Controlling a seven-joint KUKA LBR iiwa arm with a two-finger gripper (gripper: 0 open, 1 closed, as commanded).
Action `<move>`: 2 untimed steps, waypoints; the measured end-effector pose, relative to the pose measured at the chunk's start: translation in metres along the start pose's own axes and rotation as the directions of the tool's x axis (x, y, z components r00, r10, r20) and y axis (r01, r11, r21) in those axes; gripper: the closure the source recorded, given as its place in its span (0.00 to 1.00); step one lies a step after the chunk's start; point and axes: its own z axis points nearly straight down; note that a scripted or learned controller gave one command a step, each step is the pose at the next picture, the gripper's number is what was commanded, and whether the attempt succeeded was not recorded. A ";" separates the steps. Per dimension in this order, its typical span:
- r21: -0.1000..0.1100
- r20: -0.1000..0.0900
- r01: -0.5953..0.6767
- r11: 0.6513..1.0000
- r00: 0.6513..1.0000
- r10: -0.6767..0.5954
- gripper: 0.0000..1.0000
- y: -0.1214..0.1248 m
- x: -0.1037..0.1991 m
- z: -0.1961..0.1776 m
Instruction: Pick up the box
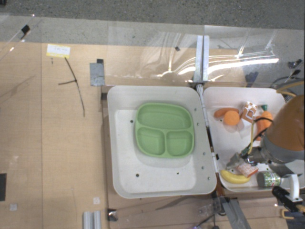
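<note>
The arm (286, 132) is reaching in at the frame's lower right, its claw (244, 160) hanging over a small box (247, 168) in the right bin (209, 99); claw state: cannot tell. Approach vertically, since a banana (234, 177) and can (268, 179) are crowding the box. Another box (249, 111) is lying beside an orange (231, 118). A green tray (165, 129) is sitting in the left bin (119, 175).

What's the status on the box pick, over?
Gripper low in the right bin, over a small box; grip unconfirmed. Banana and green can crowd it. A second box sits by the orange.
</note>
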 end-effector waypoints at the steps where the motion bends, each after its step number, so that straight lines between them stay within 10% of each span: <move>1: -0.006 0.002 -0.001 1.000 1.000 0.001 1.00 0.002 -0.001 -0.011; 2: -0.005 0.001 0.036 0.999 0.999 -0.036 1.00 0.014 0.037 -0.135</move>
